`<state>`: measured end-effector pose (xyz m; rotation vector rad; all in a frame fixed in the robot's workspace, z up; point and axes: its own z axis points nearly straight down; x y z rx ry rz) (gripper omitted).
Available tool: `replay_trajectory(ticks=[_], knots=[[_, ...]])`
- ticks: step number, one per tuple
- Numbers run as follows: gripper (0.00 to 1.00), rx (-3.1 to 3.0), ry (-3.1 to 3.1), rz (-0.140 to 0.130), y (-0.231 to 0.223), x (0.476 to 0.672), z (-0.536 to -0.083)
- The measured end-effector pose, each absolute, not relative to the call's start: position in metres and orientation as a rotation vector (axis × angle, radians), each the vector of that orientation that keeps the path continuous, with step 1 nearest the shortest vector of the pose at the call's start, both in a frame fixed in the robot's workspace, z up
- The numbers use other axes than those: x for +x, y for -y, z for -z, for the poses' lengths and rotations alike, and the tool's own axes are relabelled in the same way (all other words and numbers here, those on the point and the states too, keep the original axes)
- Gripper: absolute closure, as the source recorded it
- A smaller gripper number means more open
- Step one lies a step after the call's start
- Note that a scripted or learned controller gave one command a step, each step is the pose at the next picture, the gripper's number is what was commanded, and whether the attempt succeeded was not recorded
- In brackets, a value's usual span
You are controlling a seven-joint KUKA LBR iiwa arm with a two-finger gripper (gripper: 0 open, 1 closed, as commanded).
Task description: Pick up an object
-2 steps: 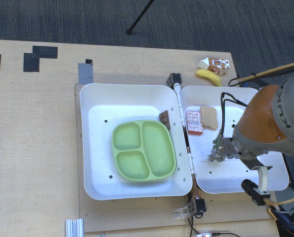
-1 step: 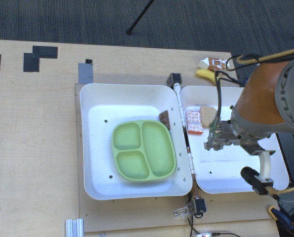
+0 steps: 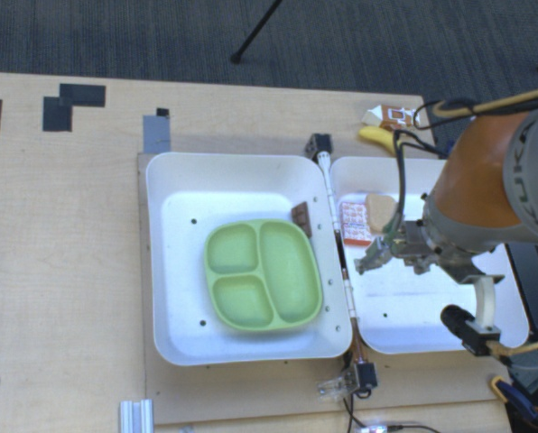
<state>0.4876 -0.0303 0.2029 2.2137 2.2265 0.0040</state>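
Hangs over the right bin (image 3: 522, 318), pincer (image 3: 374, 258) near its 9 o'clock wall, bare floor toward 6 o'clock. Cannot tell whether spread or pressed together. Holds a green divided plate (image 3: 264, 275) in the left bin (image 3: 174, 242). Lies at 12 o'clock of the pincer: red-and-white packet (image 3: 354, 220), tan piece (image 3: 381, 210), partly hidden.
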Motion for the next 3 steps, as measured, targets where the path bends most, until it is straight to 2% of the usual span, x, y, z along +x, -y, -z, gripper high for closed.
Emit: replay_trajectory(ticks=[1,2,3], knots=[[0.0,2.217,-2.225,0.0,0.125,0.49,-0.153],[0.0,2.214,-2.221,-0.006,0.091,0.489,-0.086],[1.0,2.209,-2.222,-0.012,0.09,0.49,-0.098]])
